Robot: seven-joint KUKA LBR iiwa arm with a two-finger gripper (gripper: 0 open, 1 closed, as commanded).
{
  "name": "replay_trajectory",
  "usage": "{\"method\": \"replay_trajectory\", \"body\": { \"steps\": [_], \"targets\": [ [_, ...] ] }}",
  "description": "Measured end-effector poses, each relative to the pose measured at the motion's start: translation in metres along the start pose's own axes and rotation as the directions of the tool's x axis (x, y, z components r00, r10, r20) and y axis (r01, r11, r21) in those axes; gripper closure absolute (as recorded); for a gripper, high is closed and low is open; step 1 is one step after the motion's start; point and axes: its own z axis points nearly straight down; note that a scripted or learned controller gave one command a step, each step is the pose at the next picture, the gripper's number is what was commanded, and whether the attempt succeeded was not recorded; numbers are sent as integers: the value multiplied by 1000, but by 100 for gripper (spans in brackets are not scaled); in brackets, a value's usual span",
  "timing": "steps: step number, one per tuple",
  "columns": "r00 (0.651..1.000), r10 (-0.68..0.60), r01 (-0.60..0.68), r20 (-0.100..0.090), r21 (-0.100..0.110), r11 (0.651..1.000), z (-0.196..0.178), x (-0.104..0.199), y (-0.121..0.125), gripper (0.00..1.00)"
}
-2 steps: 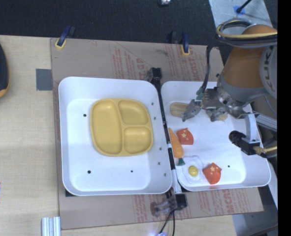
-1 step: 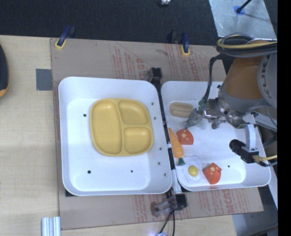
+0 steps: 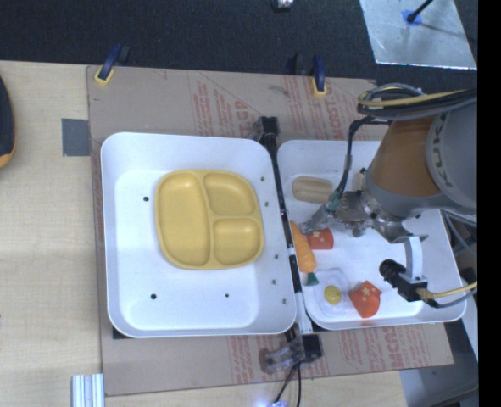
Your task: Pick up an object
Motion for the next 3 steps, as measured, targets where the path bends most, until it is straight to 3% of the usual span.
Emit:
{"method": "replay_trajectory", "body": {
  "steps": [1,2,3],
  "targets": [
    [1000,-2,2,3,-8,1000,-15,-1,3,100],
    [1000,-3,3,2,-4,1000,-13,-1,2,0],
    [1000,-2,2,4,-6,1000,-23,-1,2,100]
  ]
}}
